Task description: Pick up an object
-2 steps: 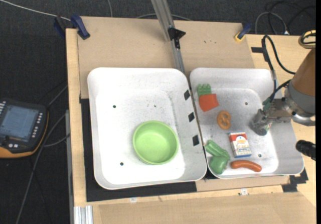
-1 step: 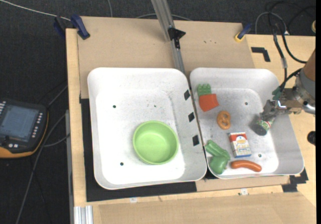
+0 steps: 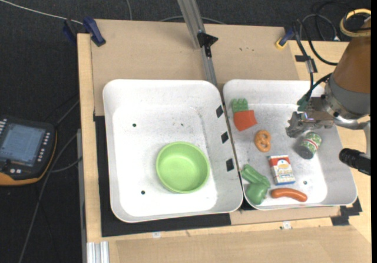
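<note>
the arm reaches in from the right, its orange band above a grey wrist, and the gripper (image 3: 302,124) hangs over the right bin (image 3: 330,94), toward its right-hand side. the metal fingers are seen from above against the pale floor of the bin, and whether the jaws stand apart or together cannot be told from this slant; nothing is plainly seen between them. just below and a little right of the gripper lies a small can (image 3: 308,145) with a green and white label, tipped on its side, so near the fingertips that touching or apart cannot be told. the rest of the pickable things lie in the same bin. near its left wall a green block (image 3: 238,104) sits touching the top of an orange-red block (image 3: 245,120). lower and toward the middle lies a small pretzel (image 3: 263,140), and below that a red and white box (image 3: 281,169), flat on the floor. along the near edge lies an orange-red sausage (image 3: 289,194), just beside the box, and to its left, in the near-left corner, a green pepper (image 3: 254,183) leans by the wall. the left bin (image 3: 118,102) holds a light green bowl (image 3: 182,167), upright, in its near-right part. both bins rest side by side on a pale wooden bench (image 3: 147,49). a grey metal pole (image 3: 188,2) slants down from the top toward the gap between the bins.
</note>
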Tool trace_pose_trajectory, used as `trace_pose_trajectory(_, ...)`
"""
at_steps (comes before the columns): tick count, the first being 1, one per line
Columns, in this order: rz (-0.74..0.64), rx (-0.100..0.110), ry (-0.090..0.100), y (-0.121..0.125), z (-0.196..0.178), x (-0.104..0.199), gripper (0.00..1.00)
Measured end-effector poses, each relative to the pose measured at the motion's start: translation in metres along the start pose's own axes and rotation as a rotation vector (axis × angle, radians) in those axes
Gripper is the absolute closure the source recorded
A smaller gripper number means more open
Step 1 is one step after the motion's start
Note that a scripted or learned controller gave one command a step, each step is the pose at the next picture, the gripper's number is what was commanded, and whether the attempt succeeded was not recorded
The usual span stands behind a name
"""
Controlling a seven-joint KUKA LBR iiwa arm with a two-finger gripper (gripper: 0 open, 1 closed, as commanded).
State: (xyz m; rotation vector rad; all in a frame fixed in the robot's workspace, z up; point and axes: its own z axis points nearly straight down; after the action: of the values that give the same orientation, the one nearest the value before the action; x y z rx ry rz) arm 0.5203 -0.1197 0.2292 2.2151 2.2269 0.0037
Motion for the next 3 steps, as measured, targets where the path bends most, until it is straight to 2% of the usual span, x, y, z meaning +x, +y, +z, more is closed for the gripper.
trace_pose_trajectory(1,0.001,0.002,0.0,0.01,0.006,0.047,1.0)
trace_pose_trajectory(2,0.0,0.002,0.0,0.011,0.013,0.1,1.0)
trace_pose_trajectory(3,0.001,0.001,0.0,0.01,0.005,0.143,1.0)
